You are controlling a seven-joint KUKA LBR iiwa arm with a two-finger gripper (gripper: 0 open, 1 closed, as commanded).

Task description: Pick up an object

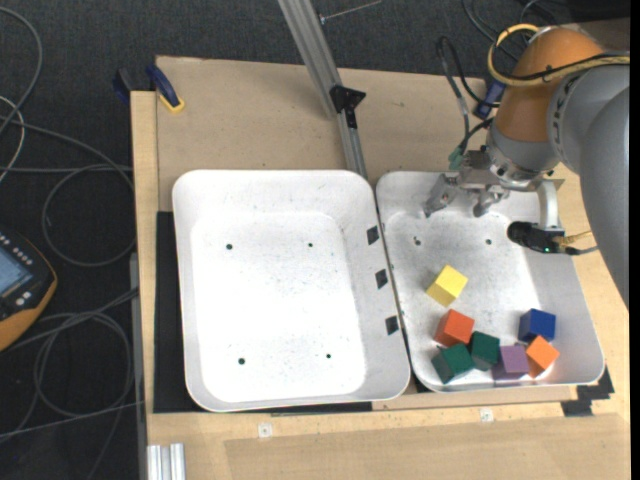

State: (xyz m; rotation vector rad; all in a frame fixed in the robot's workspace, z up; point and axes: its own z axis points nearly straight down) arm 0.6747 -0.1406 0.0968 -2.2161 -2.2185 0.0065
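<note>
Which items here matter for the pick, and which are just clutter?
Job: pincer; yellow cube; orange-red cube; two green cubes; purple cube; blue cube; orange cube; right bin.
Clutter: left bin; metal rail; floor cables.

The desk (260,108) looks like plain light wood, flat and not shiny. The two bins (270,193) look like white plastic, smooth and a bit glossy, with lots of tiny dark specks on them. The small blocks, like the yellow block (447,285), look matt and smooth. The arm (590,118) has a smooth grey shell and a shiny orange band (540,68). The slanted pole (315,58) looks like dull grey metal. The floor (80,28) looks like rough dark carpet.
</note>
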